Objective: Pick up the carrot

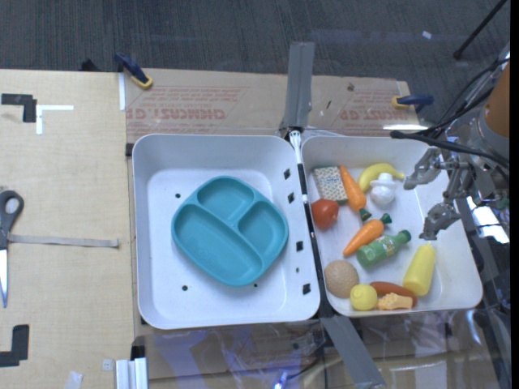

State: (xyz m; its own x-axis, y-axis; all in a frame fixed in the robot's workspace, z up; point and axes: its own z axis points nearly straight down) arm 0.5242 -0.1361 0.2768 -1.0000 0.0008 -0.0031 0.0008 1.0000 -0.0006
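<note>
gripper [428, 203]: open, holding nothing, over right bin's [466, 292] right side | carrot [363, 235]: lies mid right bin, tilted, touching green bottle [383, 247], left of gripper | second carrot [352, 187]: farther back, beside banana [379, 173]

From my feed the surface [65, 185] is pale wood on the left, with brown cardboard [243, 104] taped over the far middle part. Dark grey carpet floor [227, 14] runs along the far side. Blue-and-yellow clamps [134, 70] pin the cardboard's far corners. Scissors [8, 217] lie at the left edge. Lighting's pretty even.
</note>
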